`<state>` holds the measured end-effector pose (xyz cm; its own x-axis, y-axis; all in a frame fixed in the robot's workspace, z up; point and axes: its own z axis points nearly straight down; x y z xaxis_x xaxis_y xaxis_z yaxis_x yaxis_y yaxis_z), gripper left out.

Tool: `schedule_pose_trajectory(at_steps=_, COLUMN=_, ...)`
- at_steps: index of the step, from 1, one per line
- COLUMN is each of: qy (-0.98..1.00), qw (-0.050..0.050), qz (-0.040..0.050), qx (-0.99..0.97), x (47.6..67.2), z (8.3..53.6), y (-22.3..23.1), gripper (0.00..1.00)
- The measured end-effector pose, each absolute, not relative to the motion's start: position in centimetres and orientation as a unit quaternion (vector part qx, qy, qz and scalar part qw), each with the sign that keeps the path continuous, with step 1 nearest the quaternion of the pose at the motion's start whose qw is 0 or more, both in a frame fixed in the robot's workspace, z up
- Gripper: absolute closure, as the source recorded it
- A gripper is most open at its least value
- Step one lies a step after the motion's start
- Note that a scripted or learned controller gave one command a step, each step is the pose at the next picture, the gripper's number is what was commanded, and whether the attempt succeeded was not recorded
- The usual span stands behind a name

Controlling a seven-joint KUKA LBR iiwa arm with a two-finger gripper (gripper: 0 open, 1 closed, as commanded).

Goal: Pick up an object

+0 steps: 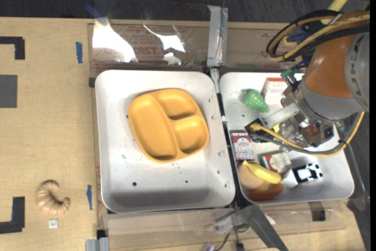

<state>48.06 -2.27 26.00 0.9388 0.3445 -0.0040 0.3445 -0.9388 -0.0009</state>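
The gripper [301,126] hangs low over the right bin [346,182], its head a tangle of metal and yellow cable, and whether the jaws stand open or closed cannot be told from this slant; nothing is seen held between them. Just below the jaws lie a small white packet [276,160] and a black-and-white block [308,173], with a yellow banana [262,173] resting on a reddish round piece [258,185] a little farther toward the bin's near corner. To the left of the jaws a red-and-white card [243,146] lies flat by the bin's inner wall. Above and left of them sits a green crumpled object [255,99], and beside that a small white and red box [274,89]. Well off to the left, across the divider, the left bin [117,173] holds a yellow compartment tray [168,123]. Farthest out, on the bench [41,126], a tan curled toy [53,197] lies alone.
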Motion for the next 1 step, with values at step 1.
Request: schedule_pose_trajectory(at_steps=1, qy=-0.101, qw=0.000, qz=0.0032, qx=-0.995, x=51.60, z=22.16, y=-4.21, gripper=1.00)
